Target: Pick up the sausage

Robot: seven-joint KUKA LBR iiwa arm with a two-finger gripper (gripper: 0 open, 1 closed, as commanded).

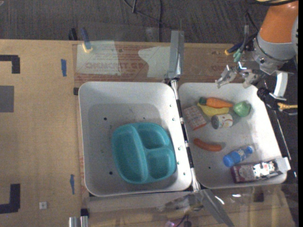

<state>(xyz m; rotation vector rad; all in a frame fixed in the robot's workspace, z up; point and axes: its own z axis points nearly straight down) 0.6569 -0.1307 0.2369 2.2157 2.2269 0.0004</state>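
Note:
The sausage [207,145], a short reddish-orange link, lies flat on the floor of the right bin [270,126], towards its near left part. My gripper [234,81] hangs over the far rim of that bin, well behind the sausage and a little to its right. Its fingers stand open with nothing between them. The arm's orange band [279,18] shows at the top right.
In the right bin lie a carrot [218,102], a yellow banana [212,110], a green fruit [242,109], a small can [221,121], a patterned card [194,117], a blue bottle [237,155] and a dark packet [255,170]. The left bin [94,103] holds a teal divided plate [142,151].

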